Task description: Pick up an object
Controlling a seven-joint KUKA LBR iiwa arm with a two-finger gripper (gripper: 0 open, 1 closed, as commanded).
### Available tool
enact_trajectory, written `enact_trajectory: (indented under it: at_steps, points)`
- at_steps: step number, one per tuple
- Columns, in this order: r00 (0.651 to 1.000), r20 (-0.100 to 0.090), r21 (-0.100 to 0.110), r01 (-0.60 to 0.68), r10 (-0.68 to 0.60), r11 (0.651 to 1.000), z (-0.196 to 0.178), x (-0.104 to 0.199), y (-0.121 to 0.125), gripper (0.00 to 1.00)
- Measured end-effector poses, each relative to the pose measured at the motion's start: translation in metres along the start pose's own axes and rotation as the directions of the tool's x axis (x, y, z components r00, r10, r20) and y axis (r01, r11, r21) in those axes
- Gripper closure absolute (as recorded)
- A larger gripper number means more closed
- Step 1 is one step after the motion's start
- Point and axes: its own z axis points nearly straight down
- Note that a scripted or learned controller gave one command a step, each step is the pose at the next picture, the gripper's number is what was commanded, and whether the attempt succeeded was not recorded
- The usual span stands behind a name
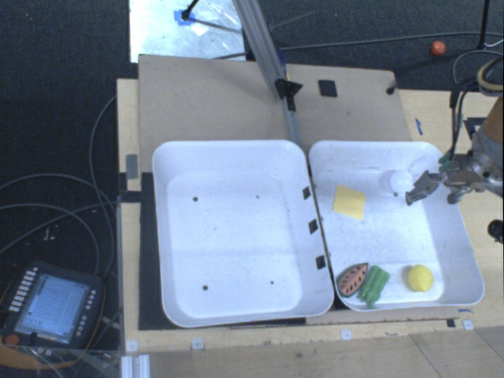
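Note:
The right bin holds a yellow square block near its middle left. A small white rounded object lies toward the bin's back. Along the front edge lie a brown-orange oval piece, a green piece and a yellow lemon-like ball. My gripper hangs over the bin's right rear part, just right of the white object. It is open, its two fingers spread apart with nothing between them.
The left bin stands beside the right one, split from it by a shared rim with black clips. A slanted metal pole rises behind the bins. Cables and a pendant lie on the floor at the left.

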Motion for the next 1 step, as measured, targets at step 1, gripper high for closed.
enact_trajectory:
  at_steps: [1]
  points:
    - [1.000, -0.002, 0.004, 0.002, -0.002, 1.000, 0.0570, -0.0002, -0.0600, 0.00]
